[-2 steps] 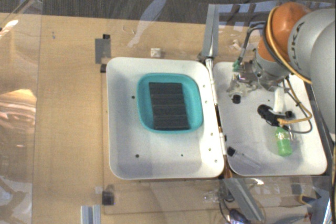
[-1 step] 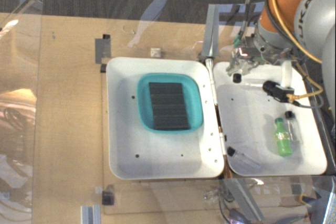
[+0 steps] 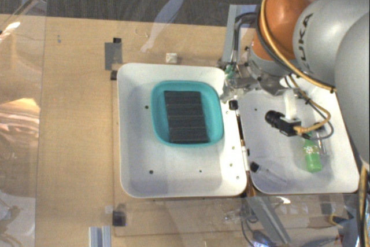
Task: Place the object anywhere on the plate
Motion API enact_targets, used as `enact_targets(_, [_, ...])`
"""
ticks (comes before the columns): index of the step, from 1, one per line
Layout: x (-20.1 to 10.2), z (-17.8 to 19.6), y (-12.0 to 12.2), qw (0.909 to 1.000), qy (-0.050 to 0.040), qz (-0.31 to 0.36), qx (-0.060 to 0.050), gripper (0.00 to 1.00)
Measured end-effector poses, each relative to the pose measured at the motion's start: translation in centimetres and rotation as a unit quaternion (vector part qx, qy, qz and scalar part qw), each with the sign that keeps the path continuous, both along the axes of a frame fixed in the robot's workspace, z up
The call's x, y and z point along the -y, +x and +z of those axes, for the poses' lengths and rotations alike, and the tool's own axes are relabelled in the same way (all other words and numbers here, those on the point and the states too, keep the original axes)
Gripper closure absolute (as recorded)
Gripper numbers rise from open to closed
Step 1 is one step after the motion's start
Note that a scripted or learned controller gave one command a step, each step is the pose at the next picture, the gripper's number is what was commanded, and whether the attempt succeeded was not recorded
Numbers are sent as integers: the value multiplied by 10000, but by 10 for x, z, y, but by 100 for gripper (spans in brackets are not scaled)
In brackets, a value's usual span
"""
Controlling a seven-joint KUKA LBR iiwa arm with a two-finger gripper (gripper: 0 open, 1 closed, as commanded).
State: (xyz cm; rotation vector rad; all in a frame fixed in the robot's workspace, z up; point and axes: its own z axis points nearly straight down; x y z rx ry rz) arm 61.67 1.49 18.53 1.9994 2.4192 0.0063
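Lying in the right bin (image 3: 341, 176) near its lower edge, the small green object (image 3: 313, 160) looks light, rigid and maybe slick, best pinched across its middle, though the gripper (image 3: 234, 85) hides its grip state from me.

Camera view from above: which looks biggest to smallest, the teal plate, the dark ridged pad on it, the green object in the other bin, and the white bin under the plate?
1. left white bin
2. teal plate
3. dark ridged pad
4. green object, clearly smallest
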Motion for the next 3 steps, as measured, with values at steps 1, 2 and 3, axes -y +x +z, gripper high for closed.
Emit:
enact_targets(1, [1,0,0,10000,-1,-3,1,0])
enact_targets(2, [28,10,10,10000,-2,-21,0,0])
enact_targets(3, [37,28,9,9997,-3,-245,6,0])
